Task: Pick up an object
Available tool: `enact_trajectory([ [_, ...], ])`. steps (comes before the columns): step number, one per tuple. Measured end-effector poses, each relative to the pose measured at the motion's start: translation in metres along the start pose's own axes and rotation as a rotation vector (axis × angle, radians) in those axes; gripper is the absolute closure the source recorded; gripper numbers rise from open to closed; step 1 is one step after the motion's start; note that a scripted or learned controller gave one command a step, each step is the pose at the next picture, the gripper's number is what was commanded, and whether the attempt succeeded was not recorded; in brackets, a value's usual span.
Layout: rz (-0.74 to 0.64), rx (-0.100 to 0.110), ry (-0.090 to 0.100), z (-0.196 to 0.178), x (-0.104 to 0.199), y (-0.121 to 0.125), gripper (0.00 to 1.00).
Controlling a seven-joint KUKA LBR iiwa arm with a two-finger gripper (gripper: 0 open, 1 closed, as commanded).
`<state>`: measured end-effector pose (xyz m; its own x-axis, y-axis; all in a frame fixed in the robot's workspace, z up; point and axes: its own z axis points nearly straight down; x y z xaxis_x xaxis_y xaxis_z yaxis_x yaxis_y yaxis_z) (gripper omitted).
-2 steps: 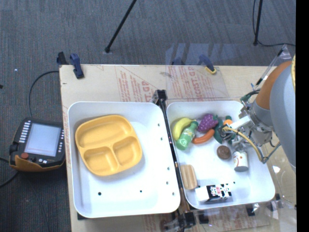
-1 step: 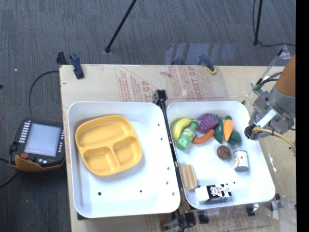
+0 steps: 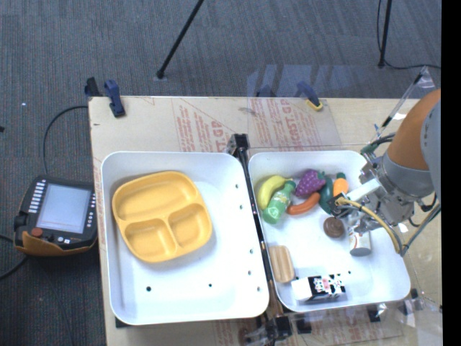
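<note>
The right bin [image 3: 382, 280] holds several toy foods. A yellow banana [image 3: 268, 188], a green bottle [image 3: 277, 204], purple grapes [image 3: 310, 182], an orange carrot [image 3: 304, 206] and a dark green and orange piece [image 3: 333, 191] are bunched at its far side. A brown round piece [image 3: 333, 227] lies mid-bin. A tan block [image 3: 281, 263] and a cow-patterned carton [image 3: 320, 287] sit near the front. My gripper [image 3: 358, 238] reaches down from the right, low in the bin, just right of the brown piece. I see nothing held in it.
The left bin [image 3: 130, 294] carries a yellow divided plate [image 3: 162, 215]. A ridge where the two bins meet [image 3: 253, 215] runs between them. A teach pendant [image 3: 57, 215] lies on the floor to the left. Blue clamps [image 3: 112, 96] grip the bench's far edge.
</note>
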<state>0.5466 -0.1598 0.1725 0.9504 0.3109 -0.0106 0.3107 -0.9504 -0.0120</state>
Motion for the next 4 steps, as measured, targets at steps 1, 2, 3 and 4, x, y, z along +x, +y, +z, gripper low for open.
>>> enact_trajectory([
  [1, 0.0, -0.007, 0.005, -0.046, -0.016, 0.052, 1.0],
  [2, -0.106, 0.002, -0.001, 0.016, 0.043, 0.015, 1.0],
  [3, -0.106, -0.003, 0.002, 0.013, 0.043, 0.017, 0.0],
  [4, 0.09, 0.023, 0.006, 0.09, 0.019, 0.024, 0.0],
])
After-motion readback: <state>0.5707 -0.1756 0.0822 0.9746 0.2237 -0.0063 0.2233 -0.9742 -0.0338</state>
